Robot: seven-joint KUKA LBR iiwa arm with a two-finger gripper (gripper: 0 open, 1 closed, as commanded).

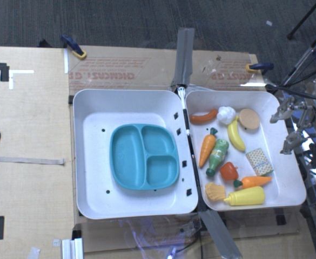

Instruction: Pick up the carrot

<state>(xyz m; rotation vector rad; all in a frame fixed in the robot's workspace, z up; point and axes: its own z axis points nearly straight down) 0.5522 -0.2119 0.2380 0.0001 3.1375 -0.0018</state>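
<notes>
Two toy carrots lie in the right bin. The larger carrot is near the bin's left wall, green top pointing to the back. A smaller carrot lies at the front, just above a yellow squeeze bottle. My gripper hovers over the right bin's right rim, well to the right of both carrots. Its two metal fingers are spread apart, with nothing between them.
Crowding the carrots are a green bottle, red pepper, banana, sausage, white garlic, brown disc, cracker and a tan piece. The left bin holds a teal divided plate.
</notes>
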